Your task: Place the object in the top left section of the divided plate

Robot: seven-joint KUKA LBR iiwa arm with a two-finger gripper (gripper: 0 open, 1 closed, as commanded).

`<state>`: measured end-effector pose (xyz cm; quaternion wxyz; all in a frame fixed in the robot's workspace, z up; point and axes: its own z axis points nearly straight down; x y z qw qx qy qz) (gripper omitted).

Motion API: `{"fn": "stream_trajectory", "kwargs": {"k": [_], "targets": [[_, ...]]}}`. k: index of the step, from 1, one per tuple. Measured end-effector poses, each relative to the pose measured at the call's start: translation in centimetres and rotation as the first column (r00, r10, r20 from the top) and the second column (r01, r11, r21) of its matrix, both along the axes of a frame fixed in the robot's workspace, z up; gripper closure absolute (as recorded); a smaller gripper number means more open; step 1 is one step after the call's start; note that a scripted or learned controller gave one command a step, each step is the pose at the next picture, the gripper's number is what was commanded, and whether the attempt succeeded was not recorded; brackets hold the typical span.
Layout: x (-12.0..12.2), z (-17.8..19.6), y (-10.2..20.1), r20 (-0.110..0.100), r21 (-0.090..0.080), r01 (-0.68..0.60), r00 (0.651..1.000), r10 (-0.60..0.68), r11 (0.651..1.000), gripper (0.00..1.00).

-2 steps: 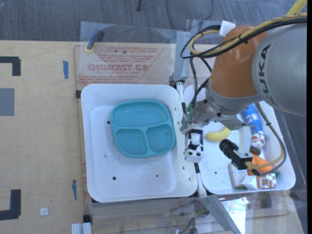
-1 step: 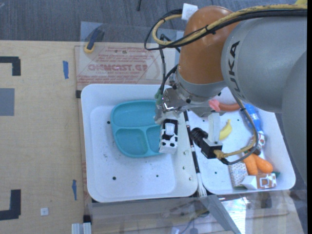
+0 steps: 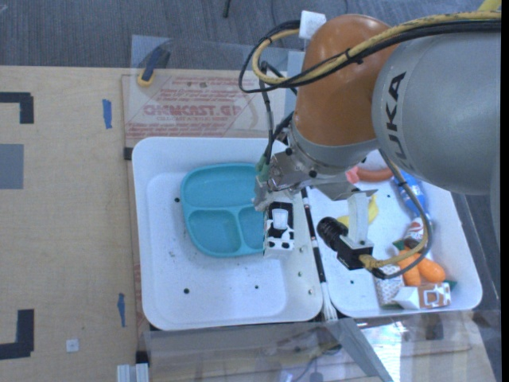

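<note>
My gripper hangs over the right edge of the blue divided plate in the left bin. I cannot tell which object I should place, nor my grip's state.

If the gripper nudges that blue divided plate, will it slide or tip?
The blue divided plate looks like thin moulded plastic, so probably light. It lies flat in the left bin, so it likely slides rather than tips. Its raised rim probably gives a push some purchase.
</note>
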<state>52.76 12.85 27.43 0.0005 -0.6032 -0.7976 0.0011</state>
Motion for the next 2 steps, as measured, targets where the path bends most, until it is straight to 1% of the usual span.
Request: {"fn": "stream_trajectory", "kwargs": {"k": [1, 2], "targets": [[0.0, 0.0, 0.1, 0.000, 0.000, -0.002, 1.000, 0.002, 1.000, 0.00], [-2.1, -14.2, 2.6, 0.003, 0.001, -0.037, 0.999, 0.037, 0.999, 0.00]]}}
